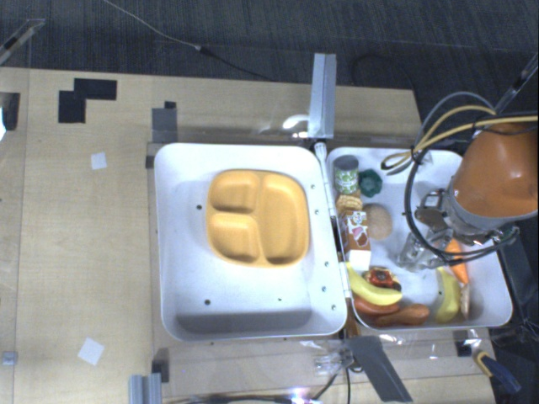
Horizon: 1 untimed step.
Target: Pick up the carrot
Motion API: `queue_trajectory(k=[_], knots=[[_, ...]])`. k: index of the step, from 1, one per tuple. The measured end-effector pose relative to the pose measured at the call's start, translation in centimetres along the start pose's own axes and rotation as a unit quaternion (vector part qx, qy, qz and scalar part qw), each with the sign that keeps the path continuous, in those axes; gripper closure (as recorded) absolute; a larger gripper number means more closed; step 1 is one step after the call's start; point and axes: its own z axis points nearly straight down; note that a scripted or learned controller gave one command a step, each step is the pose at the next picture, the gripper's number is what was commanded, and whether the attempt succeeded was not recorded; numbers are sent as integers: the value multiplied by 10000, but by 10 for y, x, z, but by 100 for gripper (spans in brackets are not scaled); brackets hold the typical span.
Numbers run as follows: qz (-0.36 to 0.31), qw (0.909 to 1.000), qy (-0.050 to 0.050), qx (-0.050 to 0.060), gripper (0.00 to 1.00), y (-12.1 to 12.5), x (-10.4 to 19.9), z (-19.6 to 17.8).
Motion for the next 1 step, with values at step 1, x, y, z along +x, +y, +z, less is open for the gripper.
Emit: queue_trajectory(k=[1], knots=[[-1709,9853,-2,-6,100,-29,36,1]])
